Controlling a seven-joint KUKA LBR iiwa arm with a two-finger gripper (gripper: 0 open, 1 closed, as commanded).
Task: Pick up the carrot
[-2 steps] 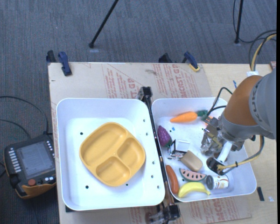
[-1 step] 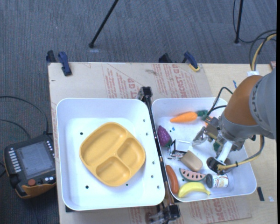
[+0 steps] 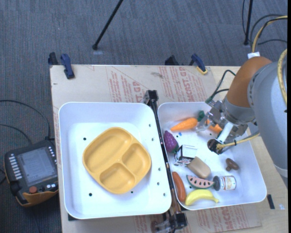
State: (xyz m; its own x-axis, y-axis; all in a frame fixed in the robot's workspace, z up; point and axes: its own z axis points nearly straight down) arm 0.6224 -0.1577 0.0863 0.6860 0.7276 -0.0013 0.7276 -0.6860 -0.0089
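Single fixed camera, mounted above the bench [image 3: 111, 81], looking down at a slant. Both white bins [image 3: 68, 130] sit in the lower half of frame; carpet fills the top. Moderate distance; arm [image 3: 276, 106] enters from right.

light: even, bright overhead | shadows: soft, faint | glare: mild on white bins [image 3: 111, 111] | focus: slightly soft
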